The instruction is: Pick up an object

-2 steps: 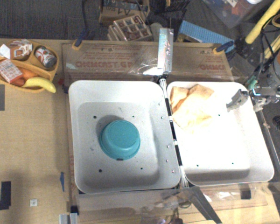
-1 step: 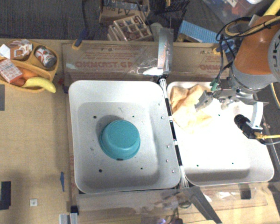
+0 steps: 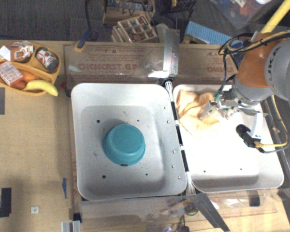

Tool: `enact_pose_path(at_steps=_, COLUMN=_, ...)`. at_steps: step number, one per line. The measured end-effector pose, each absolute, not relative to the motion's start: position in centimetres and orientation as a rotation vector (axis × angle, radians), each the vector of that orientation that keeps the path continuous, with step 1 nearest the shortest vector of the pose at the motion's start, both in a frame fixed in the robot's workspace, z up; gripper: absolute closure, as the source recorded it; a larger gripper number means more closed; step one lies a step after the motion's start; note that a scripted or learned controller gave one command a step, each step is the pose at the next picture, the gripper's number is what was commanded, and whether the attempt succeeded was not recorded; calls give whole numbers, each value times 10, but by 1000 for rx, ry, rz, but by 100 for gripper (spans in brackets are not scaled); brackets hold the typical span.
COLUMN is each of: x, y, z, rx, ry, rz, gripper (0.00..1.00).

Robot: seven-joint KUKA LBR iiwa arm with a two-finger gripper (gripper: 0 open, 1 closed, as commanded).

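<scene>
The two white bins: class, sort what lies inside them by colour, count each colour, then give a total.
Teal: 1, the upturned bowl in the left bin.
Pale orange: 1, the crumpled cloth in the right bin, beside the gripper.
Total: 2

- The arm (image 3: 275,66) comes in from the right side of the view, at the upper right corner of the right bin.
- Its grey body carries an orange band (image 3: 255,67) just above the wrist.
- The wrist bends down and to the left.
- The gripper (image 3: 213,108) is low, near the bin's far edge, with its fingers blurred.
</scene>
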State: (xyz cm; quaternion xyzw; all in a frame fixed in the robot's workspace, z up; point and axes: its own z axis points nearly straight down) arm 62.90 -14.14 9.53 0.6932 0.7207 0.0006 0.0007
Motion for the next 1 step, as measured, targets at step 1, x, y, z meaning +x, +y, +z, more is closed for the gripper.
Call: enact_pose_path(at_steps=1, x=667, y=-117, z=98, rx=1970, ry=2441, rz=0, gripper=0)
